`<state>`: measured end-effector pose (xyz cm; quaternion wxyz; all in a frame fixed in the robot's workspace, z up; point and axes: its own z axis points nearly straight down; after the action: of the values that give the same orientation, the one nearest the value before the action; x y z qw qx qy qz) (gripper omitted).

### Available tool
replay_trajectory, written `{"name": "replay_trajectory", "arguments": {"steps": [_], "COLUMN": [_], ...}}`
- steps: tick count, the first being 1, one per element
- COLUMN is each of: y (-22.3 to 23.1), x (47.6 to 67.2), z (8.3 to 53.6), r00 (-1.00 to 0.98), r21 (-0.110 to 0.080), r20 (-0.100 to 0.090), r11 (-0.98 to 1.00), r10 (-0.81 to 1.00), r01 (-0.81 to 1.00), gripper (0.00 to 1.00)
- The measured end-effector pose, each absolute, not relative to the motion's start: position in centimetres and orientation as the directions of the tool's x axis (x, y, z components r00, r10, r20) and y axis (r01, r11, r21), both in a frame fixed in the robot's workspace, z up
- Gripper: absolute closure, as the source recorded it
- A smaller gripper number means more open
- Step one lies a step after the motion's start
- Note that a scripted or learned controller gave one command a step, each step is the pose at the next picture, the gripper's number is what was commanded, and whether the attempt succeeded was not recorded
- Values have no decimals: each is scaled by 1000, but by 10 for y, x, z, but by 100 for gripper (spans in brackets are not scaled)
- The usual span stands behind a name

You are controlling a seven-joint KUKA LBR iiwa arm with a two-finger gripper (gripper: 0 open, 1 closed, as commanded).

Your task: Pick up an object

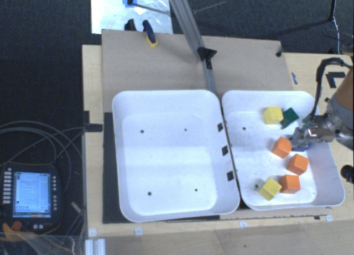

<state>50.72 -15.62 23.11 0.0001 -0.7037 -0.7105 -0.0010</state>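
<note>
Blocks sit in the right bin: nearest a yellow block and two orange ones, then an orange block just beside the tool. Can't tell how open it is or if it holds anything, so I'd centre on that orange block, clear of the green block farther back.

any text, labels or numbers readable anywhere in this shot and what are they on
None can be read.
The handheld control pendant at the lower left has a lit screen with lines of text, too small and blurred to read.
The blocks in the right bin and the left bin bear no visible markings.
</note>
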Motion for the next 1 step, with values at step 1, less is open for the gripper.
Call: {"name": "replay_trajectory", "arguments": {"steps": [1], "y": [-105], "x": [502], "z": [230], "r00": [-10], "r21": [1], "r20": [2], "r11": [10], "r10": [1000], "r01": [1000], "gripper": [100]}}
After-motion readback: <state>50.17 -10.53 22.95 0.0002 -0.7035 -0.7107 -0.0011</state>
